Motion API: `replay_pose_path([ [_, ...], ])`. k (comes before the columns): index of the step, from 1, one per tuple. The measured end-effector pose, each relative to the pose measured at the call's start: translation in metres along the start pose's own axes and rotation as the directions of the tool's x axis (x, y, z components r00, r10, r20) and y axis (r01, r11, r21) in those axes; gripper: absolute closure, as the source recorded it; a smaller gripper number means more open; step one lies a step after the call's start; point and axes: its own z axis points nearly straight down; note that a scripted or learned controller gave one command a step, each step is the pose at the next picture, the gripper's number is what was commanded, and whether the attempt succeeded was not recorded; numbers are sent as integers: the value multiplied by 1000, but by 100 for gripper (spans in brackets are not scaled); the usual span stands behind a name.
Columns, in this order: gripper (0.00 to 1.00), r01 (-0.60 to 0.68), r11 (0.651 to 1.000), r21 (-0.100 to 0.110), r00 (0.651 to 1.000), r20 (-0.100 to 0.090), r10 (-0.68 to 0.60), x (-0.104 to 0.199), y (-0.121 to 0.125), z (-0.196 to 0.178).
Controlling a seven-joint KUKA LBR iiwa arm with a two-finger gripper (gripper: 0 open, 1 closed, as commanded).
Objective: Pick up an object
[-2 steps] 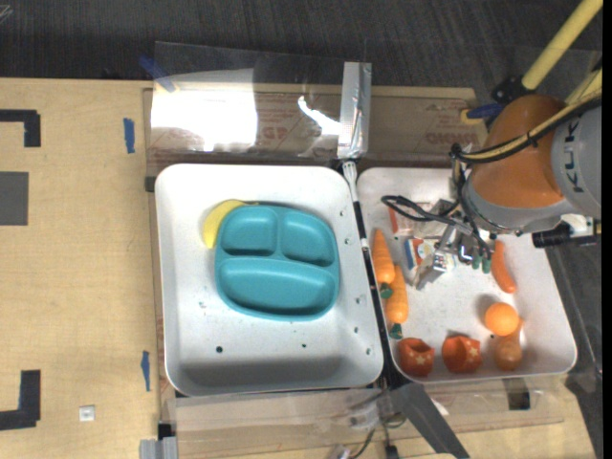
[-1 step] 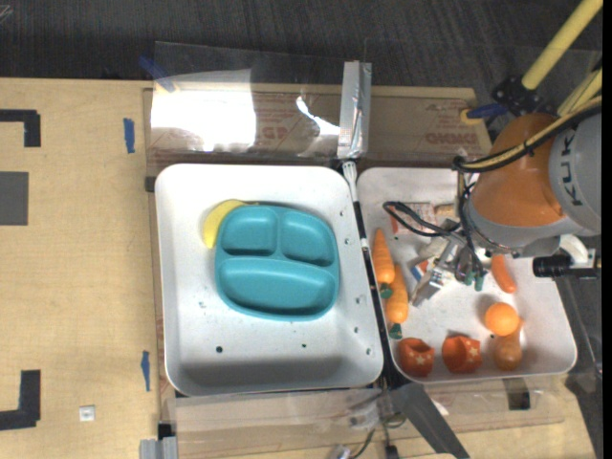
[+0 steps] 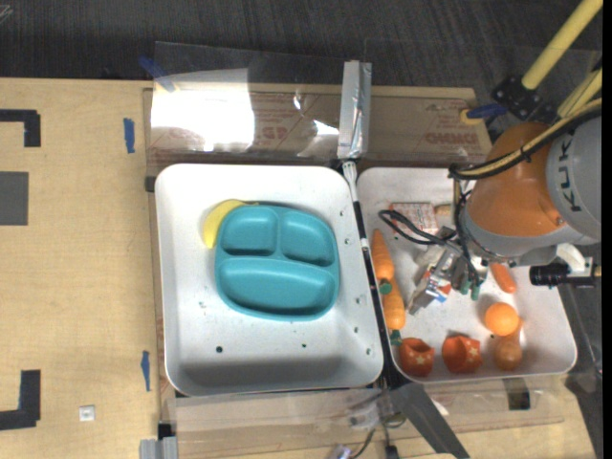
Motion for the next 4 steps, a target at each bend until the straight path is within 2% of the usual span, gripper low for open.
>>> replay_pose_path([
  [1, 100, 2, 1000, -4, 1000, 11, -2, -3, 2, -13],
  [2, 100, -50, 999, -4, 999, 0, 50, -34, 66, -100],
  [3, 100, -311, 950, -1, 950, -3, 311, -47, 101, -181],
  [4, 100, -264, 965, 7, 965, -12, 264, -54, 114, -130],
])
